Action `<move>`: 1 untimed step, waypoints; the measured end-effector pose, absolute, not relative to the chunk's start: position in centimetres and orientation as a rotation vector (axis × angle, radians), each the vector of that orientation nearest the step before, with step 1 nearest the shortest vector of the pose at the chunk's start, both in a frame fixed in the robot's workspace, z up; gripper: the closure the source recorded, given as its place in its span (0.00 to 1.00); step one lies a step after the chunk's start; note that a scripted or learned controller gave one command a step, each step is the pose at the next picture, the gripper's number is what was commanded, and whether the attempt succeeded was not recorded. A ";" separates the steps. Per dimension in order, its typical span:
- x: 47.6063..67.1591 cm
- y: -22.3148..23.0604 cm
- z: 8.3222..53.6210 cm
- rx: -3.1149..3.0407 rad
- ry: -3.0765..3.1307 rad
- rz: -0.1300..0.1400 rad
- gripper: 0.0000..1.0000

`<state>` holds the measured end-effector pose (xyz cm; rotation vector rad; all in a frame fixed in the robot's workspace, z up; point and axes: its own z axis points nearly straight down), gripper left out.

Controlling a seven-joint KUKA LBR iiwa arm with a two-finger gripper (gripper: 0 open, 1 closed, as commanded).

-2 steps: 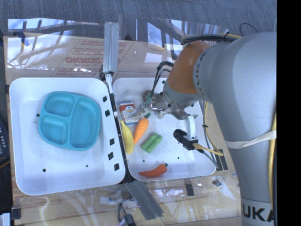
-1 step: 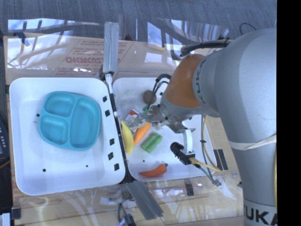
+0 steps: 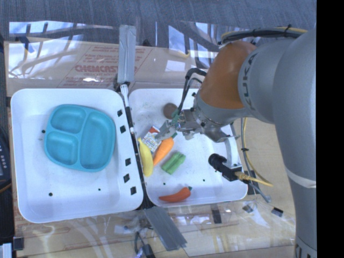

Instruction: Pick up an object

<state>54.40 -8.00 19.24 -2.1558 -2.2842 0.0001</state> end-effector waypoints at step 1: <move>55.0 -12.4 9.1 -2.245 -2.194 0.003 0.00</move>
